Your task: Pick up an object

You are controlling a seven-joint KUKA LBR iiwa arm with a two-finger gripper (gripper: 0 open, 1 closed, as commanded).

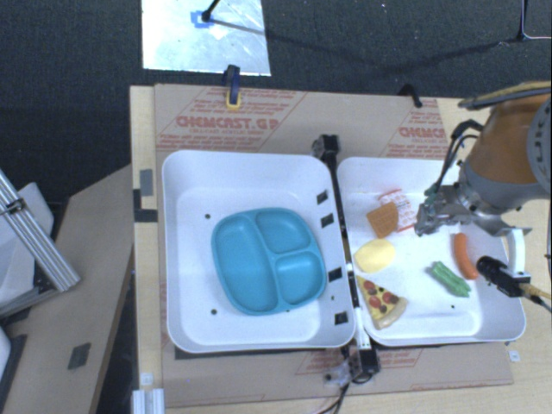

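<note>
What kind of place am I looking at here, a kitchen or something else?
Most likely a robotics lab bench, not a kitchen. A grey and orange arm reaches over two white bins; the pizza slice and other food look like toys, and the bins sit on protective board clamped to the bench.

Both bins: smooth white plastic, slight sheen. Divided blue plate: matt plastic. Bench board: tan cardboard-like sheet, printed red lettering. Floor: dark, rough carpet texture. Square sheet on floor: shiny, metallic-looking. Toy food: smooth plastic.
</note>
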